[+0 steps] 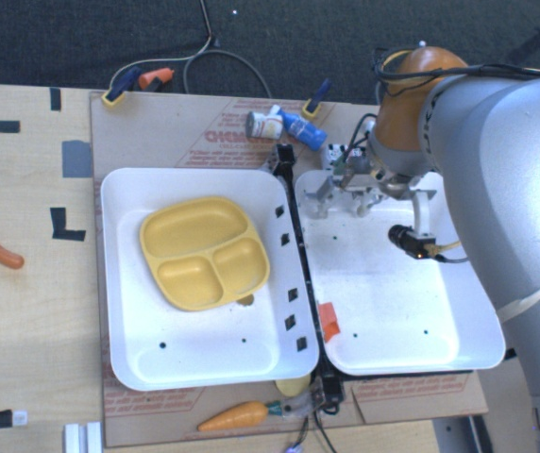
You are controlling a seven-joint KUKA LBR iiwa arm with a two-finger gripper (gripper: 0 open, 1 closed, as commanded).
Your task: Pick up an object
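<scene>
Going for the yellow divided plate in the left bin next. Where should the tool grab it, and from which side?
Take the yellow divided plate by its raised outer rim, coming straight down from above. It lies flat in the left bin, so only the rim gives the tool an edge to pinch. The rim nearest the right bin looks like the shortest reach.

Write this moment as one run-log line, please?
arm: over right bin | gripper: at its far edge | yellow plate: in left bin | picked: nothing seen
</scene>
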